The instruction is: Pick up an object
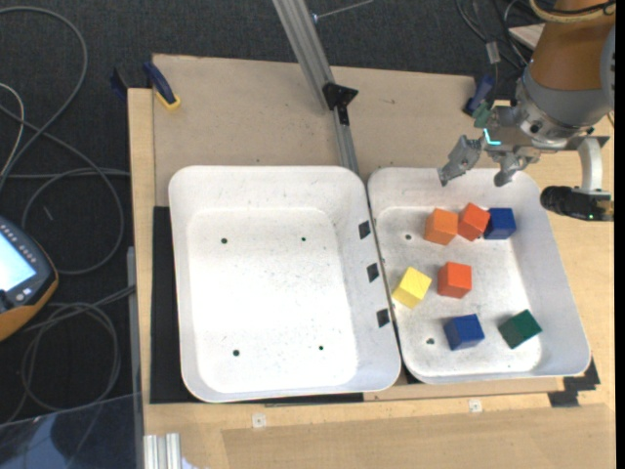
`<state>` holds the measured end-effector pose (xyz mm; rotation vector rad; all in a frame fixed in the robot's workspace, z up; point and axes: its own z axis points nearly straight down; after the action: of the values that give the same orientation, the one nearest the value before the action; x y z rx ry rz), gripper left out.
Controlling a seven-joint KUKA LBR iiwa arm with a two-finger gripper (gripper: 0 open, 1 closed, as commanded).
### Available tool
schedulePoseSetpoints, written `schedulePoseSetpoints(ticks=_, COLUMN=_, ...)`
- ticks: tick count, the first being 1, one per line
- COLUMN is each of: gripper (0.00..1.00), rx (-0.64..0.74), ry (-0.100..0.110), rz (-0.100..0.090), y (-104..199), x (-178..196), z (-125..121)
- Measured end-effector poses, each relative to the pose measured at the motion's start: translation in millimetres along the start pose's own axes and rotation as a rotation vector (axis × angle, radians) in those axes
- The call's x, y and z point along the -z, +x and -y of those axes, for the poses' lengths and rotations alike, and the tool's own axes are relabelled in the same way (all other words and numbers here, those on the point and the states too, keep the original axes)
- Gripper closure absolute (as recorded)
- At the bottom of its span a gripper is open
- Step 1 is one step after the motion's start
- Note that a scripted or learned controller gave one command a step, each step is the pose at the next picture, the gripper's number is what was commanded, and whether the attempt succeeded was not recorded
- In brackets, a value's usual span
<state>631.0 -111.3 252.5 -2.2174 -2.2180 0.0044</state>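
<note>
The tool (481, 169) hung above the far rim of the right bin (566, 306), its two fingers spread apart with nothing between them. One fingertip (452, 172) pointed down on the left and the other (507, 173) on the right, both clear of the blocks. The grey arm with its orange band (574, 42) rose from the tool toward the upper right corner.

All the blocks lay in the right bin. Just nearer than the tool, along the bin's far side, three sat in a row: an orange block (441, 226), a red-orange block (474, 220) touching it, and a blue block (501, 223) just beside that one, toward the bin's right wall. Toward the bin's middle, a yellow block (412, 286) lay close to the left wall, with a second red-orange block (454, 279) just beside it. Near the bin's front rim sat a second blue block (463, 331) and, to its right, a green block (520, 328), tilted relative to the rim.

The left bin (186, 262) stood touching the right bin on the worktop (244, 96). A metal pole (312, 52) slanted up from the point where the two bins met at the far side.
</note>
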Motion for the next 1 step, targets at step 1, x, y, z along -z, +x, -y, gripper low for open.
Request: schedulePoseSetpoints(ticks=1, gripper=0.0, rx=0.001, ry=-0.005, rz=0.001, y=0.1, x=3.0, z=-0.8)
